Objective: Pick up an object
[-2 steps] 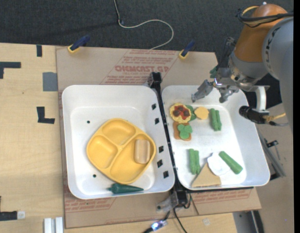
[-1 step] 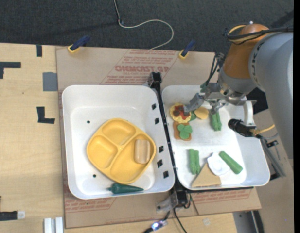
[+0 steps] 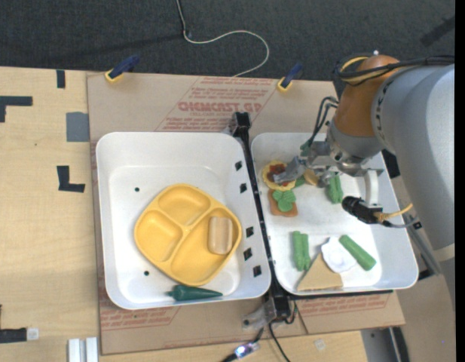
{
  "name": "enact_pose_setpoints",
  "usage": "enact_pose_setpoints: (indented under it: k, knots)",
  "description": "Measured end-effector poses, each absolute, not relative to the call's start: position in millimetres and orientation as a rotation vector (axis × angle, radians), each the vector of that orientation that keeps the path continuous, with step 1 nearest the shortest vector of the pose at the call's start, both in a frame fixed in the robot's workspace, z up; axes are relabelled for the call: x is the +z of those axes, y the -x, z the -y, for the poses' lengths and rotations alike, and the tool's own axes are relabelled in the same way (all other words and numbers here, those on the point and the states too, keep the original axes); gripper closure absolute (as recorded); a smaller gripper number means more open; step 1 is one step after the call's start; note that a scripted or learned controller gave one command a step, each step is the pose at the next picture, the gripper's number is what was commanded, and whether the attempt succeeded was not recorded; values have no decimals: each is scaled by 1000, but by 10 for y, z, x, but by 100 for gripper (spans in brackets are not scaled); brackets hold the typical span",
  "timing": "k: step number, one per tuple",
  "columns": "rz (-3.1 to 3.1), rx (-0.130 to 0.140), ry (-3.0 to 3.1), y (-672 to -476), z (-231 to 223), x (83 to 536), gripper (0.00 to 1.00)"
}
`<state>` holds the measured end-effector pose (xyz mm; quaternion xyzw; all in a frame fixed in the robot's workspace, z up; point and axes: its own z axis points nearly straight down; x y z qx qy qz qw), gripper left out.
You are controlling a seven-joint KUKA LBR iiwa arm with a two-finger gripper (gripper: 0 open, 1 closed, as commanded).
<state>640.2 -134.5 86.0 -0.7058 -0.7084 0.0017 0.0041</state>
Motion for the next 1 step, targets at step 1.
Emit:
enact_pose_setpoints:
  k: [1]
  knots:
    - [2220, 3, 2204, -6413, 1323, 1007, 100]
